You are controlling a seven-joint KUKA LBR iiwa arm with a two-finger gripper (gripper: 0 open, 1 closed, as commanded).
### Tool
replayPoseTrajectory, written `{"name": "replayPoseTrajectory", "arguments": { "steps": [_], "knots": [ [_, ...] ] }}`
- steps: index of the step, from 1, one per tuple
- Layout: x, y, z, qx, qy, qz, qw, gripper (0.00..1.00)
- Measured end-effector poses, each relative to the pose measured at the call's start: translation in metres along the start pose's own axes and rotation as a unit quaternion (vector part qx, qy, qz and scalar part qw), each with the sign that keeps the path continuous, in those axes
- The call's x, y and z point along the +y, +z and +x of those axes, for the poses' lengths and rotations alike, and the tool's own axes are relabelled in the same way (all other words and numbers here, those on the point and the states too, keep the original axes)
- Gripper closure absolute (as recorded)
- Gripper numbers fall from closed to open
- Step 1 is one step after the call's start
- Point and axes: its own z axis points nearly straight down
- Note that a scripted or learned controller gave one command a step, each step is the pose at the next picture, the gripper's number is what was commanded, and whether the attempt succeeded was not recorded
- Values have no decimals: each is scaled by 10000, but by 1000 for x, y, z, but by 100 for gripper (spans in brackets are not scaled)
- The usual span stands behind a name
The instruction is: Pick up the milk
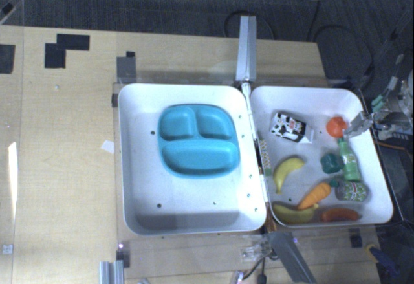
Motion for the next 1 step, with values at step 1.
{"name": "replayPoseTrajectory", "arguments": {
  "steps": [1],
  "knots": [
    [78,16,32,1,-65,-11,10000,0]
  ]
}}
